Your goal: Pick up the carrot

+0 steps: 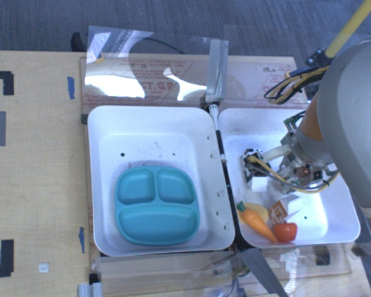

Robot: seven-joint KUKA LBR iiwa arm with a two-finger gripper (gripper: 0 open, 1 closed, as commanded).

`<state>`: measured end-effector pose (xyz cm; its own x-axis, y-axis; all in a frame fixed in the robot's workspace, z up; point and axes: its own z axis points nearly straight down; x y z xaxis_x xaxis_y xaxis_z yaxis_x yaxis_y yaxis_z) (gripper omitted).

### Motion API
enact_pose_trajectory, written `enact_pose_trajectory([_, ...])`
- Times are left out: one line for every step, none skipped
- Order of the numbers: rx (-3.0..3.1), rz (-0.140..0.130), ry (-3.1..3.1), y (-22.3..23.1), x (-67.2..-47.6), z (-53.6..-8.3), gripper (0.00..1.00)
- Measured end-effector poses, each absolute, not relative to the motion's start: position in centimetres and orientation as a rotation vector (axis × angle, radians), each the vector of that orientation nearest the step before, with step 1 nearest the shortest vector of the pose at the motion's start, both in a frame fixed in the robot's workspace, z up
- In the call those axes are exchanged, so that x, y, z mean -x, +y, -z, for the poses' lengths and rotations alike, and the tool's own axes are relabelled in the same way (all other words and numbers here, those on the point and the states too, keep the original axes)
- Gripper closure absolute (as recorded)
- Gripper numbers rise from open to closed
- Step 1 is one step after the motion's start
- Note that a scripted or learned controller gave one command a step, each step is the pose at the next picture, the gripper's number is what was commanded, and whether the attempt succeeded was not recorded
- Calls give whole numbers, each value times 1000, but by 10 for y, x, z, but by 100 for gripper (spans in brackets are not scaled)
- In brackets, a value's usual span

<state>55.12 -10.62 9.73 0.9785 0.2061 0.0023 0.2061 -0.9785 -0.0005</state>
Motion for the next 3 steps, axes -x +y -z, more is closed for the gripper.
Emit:
enact_pose_trajectory([3111,-4,-405,-102,-479,-159,100])
enact_pose_trajectory([3122,4,-314,-120,-481,-87,100])
enact_pose_trajectory([3112,1,-406,-53,-480,-185,100])
